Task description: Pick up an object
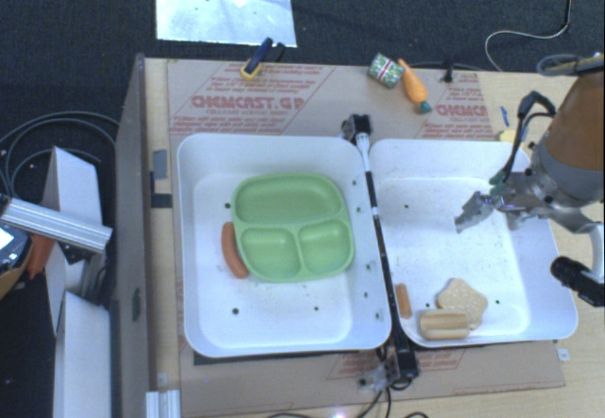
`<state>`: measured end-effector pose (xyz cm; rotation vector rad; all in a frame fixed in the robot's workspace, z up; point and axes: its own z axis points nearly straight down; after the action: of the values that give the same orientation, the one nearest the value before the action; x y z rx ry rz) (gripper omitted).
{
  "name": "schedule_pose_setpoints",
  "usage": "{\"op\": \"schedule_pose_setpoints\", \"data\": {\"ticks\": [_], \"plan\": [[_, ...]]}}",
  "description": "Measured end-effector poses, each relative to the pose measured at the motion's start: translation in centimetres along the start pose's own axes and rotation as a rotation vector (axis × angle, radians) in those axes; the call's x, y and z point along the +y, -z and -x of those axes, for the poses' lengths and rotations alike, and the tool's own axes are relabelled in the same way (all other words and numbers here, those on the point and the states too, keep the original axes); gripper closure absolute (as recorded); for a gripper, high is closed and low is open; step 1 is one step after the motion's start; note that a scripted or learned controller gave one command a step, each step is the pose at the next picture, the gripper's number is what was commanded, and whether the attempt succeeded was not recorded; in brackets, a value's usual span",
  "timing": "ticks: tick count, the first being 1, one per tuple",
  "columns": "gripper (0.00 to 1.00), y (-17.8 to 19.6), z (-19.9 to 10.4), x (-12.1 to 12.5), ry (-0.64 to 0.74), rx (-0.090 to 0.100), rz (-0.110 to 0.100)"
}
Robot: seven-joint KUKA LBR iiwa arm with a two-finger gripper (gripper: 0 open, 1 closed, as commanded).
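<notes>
Nearest me, the right bin (529, 317) holds a bread slice (465, 297), a bun (442, 323) and a small sausage (404, 300). Above them my jaws (473, 213) hover, seemingly empty; their spread I cannot tell. Beyond, cardboard-covered desk (284, 99), then dark carpet (76, 9).

The bench (312, 90) carries two white bins (203, 217), a small can (386, 69) and a toy carrot (414, 85).

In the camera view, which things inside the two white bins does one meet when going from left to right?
Sausage → green divided plate → small orange piece → bread roll → the gripper above the right bin.
</notes>
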<state>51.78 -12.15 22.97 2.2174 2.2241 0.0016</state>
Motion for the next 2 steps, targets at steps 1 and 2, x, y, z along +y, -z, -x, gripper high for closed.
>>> {"op": "schedule_pose_setpoints", "data": {"ticks": [1, 2], "plan": [[0.00, -13.1, -2.6, 2.9, 0.000, 0.001, -0.004], [0.00, -14.6, -1.5, 9.4, 0.001, 0.000, 0.001]]}}
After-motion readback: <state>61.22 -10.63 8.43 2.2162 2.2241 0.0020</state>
